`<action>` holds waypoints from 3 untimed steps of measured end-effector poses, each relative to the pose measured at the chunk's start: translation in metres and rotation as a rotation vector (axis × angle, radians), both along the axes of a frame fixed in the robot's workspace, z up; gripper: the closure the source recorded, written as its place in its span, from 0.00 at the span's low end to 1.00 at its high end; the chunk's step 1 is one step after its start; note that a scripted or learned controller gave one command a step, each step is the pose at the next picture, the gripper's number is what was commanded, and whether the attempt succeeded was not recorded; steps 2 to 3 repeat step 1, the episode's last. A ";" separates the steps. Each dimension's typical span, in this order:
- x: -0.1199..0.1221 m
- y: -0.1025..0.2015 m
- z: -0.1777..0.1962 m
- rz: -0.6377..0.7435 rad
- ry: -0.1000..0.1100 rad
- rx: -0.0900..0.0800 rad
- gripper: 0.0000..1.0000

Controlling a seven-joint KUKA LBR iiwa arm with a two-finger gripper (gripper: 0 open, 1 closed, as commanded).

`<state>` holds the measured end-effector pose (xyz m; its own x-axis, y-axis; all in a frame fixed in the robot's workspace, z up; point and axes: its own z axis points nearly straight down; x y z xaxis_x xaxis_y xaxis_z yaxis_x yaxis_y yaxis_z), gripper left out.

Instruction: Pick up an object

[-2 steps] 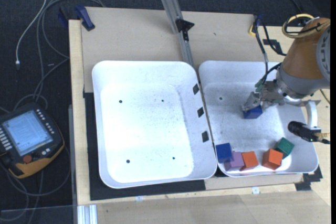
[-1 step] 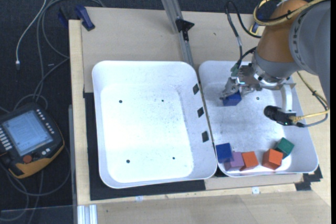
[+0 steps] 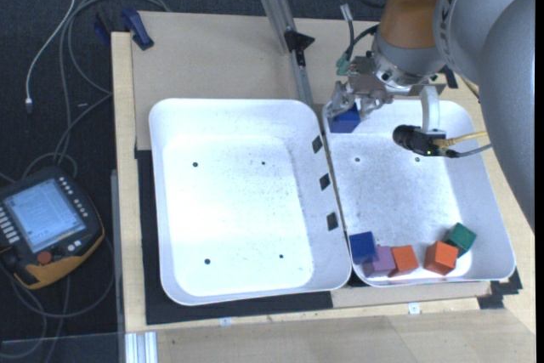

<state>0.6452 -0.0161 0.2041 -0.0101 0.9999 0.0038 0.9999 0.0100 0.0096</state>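
While the pincer [image 3: 347, 108] hung at the upper centre of the frame, closed on a blue block [image 3: 344, 121] above the right bin's [image 3: 476, 183] far-left corner, the hold looked shallow; the block sat low between the fingertips and could slip out.

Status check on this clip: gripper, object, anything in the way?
Gripper shut on blue block, above right bin's far-left corner. Five blocks lie along near edge. Path clear.
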 end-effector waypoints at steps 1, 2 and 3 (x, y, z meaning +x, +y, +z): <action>-0.024 0.075 0.031 0.000 0.006 0.001 1.00; -0.024 0.075 0.031 0.000 0.006 0.001 1.00; -0.024 0.075 0.031 0.000 0.006 0.001 1.00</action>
